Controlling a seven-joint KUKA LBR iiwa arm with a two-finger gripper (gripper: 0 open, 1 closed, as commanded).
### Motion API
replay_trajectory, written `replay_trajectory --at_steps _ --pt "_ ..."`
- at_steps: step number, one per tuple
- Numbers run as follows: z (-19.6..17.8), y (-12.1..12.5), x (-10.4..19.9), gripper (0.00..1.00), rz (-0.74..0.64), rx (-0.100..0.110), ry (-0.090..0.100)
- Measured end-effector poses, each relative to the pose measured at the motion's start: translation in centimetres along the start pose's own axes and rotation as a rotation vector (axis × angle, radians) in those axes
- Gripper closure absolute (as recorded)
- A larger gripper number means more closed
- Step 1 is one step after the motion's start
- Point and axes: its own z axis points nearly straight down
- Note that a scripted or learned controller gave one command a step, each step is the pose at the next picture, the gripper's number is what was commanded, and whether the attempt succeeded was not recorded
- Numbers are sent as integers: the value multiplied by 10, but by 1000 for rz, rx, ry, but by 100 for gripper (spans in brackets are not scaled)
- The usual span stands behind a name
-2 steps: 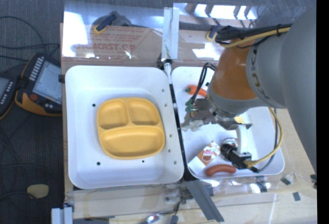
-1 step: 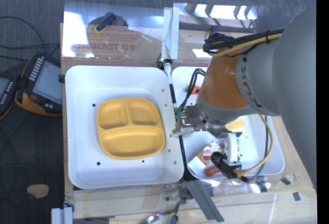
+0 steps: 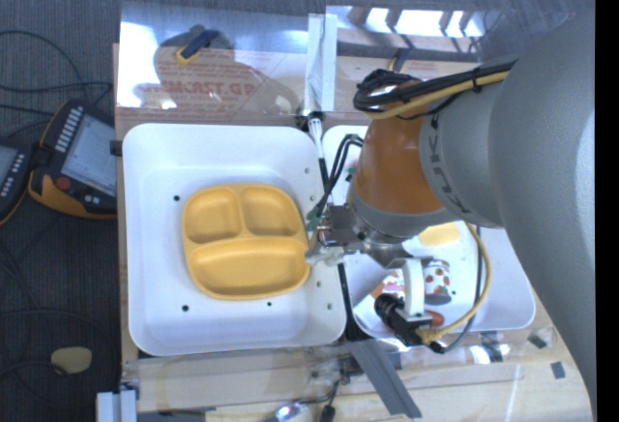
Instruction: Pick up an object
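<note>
A yellow divided plate lies in the middle of the left bin. My gripper hangs low over the wall between the two bins, right at the plate's right rim; I cannot make out whether it touches the plate. The arm's orange band and grey body cover most of the right bin. Under the arm in that bin I see a white cup with red spots and part of a yellow object. Nothing shows between the gripper's tips.
A round white dish lies at the front of the right bin. Clear panels stand behind both bins. A teach pendant and a tan lump lie on the floor at left.
</note>
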Motion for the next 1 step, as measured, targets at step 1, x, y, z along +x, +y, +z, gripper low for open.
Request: replay_trajectory --at_steps 1 --pt "-14 62 48 100 1 -2 -2"
